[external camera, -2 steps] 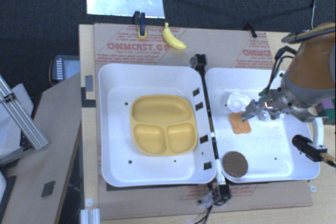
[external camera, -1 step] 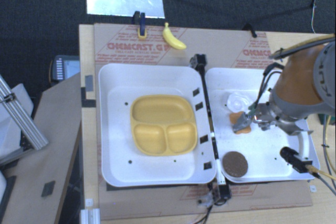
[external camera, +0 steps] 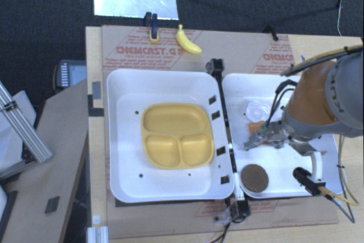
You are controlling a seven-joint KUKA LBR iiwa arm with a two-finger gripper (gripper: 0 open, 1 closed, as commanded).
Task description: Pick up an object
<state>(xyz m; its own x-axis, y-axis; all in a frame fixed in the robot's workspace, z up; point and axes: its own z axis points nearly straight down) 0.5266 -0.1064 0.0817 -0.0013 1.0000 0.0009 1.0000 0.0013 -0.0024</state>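
Reaching into the right bin [external camera: 250,80] from the right side, the arm [external camera: 318,99] holds its gripper [external camera: 252,143] low over the bin floor, on the side near the divider between the two bins.

Step in hand (judgement): approach ahead of a grasp. Nothing is seen lifted.

Claw state: cannot tell whether it is apart or together. The tip is small and blurred against the white floor, and no object visibly sits in it.

Candidates in the right bin:
- clear plastic cup [external camera: 259,107], toward the far side of the bin
- small orange piece [external camera: 257,117] just below the cup; touching or overlapping it, cannot tell which
- brown round disc [external camera: 255,177] by the near edge, close to the divider

The gripper lies between the orange piece and the disc, nearer the orange piece and apart from the disc.

Elsewhere: the left bin [external camera: 125,88] holds a yellow divided plate [external camera: 173,135], well apart from the gripper. A banana [external camera: 188,42] lies on the bench beyond both bins.

Next move (judgement): commit to one target and centre over it before closing. The disc looks flat, so it likely needs a grip across its edge at floor level. The cup looks light and slippery and may skid or tip. The orange piece is nearest, but its shape is unclear. Then lift straight up and check that something actually rides in the claw.
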